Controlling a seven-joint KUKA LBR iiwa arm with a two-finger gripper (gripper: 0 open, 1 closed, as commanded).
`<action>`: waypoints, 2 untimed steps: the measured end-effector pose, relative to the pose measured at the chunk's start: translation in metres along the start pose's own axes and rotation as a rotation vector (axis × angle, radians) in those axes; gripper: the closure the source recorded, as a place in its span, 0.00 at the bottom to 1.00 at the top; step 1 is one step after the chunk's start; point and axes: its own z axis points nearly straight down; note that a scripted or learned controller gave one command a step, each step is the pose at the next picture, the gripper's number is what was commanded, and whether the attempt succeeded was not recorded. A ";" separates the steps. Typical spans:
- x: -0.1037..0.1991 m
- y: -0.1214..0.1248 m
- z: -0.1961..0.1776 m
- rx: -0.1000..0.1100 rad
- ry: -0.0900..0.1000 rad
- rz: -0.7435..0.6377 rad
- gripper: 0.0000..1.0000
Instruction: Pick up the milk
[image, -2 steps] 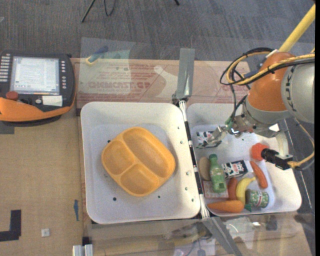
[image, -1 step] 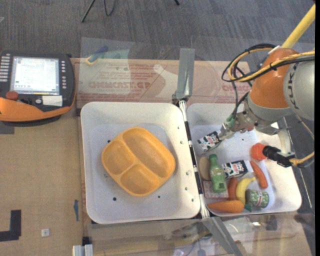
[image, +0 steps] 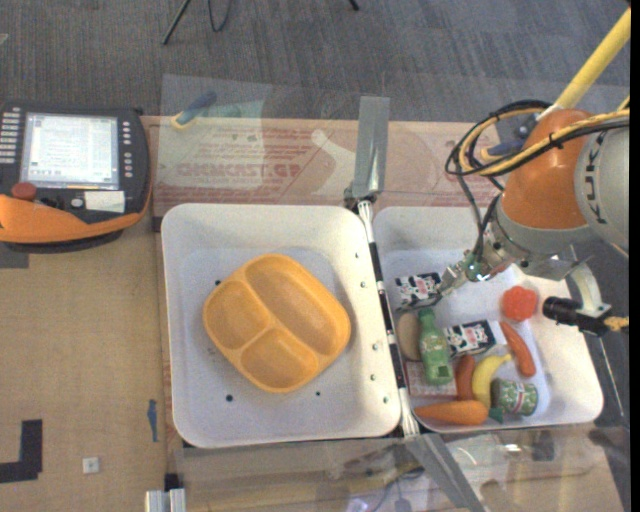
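Note:
A small black-and-white milk carton (image: 418, 288) lies flat at the upper left of the right bin (image: 575, 400), near the divider between the bins. A second, similar carton (image: 470, 338) lies in the middle of that bin. My gripper (image: 468, 268) hangs below the orange wrist band, just right of the first carton and pointing toward its right end. I see nothing lifted; both cartons rest on the bin floor.
Around the cartons in the right bin lie a green bottle (image: 434, 348), a red tomato (image: 519, 302), a banana (image: 487, 375), a carrot (image: 452, 412), a can (image: 515, 397) and a red sausage (image: 518, 345). The left bin (image: 190, 300) holds an orange divided plate (image: 277, 320). A teach pendant (image: 70, 175) sits at far left.

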 end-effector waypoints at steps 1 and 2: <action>0.061 -0.041 -0.066 0.011 0.016 -0.242 1.00; 0.094 -0.063 -0.103 0.011 0.017 -0.388 1.00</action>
